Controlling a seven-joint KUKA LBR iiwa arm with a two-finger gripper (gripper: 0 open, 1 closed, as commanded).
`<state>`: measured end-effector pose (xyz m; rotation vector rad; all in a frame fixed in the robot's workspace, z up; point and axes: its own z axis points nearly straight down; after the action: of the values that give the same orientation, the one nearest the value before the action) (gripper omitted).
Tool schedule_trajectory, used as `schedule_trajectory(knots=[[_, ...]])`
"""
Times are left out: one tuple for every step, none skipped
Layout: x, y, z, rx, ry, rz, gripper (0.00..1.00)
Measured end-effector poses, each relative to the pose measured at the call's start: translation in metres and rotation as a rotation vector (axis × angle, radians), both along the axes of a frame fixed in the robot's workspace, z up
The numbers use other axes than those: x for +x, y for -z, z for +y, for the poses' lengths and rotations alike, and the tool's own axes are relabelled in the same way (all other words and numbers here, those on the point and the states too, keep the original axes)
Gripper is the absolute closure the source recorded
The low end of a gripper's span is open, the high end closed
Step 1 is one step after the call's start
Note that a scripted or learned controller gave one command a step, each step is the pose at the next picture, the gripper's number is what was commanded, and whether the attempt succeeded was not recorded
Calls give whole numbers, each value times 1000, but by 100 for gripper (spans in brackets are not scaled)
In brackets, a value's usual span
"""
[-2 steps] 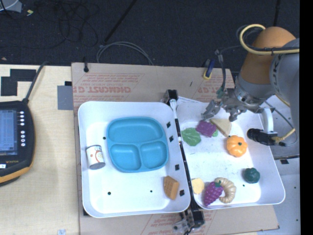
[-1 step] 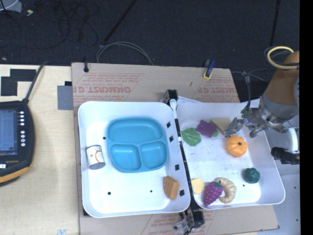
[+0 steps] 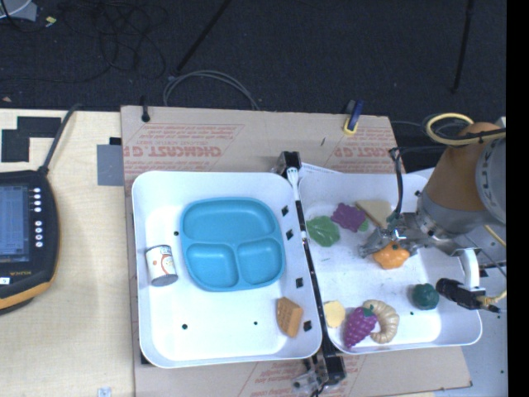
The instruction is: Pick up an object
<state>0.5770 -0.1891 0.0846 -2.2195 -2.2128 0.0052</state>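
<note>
Cardboard-backed bench, two white bins. Right bin [image 3: 463,333] crowded: gripper [image 3: 387,245] low at centre, fingers clamped around orange toy [image 3: 392,257], purple grapes [image 3: 349,216] near. Left bin [image 3: 157,329] roomier around blue tray [image 3: 231,243].

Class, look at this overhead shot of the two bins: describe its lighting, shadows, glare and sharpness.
In the camera view, light is even and soft, so the blue tray casts little shadow; the white bins are bright yet keep detail, without harsh glare; the dark floor above stays dim; focus is mildly soft overall, with the hand near the orange object hard to resolve.
</note>
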Motion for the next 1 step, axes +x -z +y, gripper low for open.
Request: schedule_trajectory(knots=[[1, -13, -2, -1, 3, -3, 100]])
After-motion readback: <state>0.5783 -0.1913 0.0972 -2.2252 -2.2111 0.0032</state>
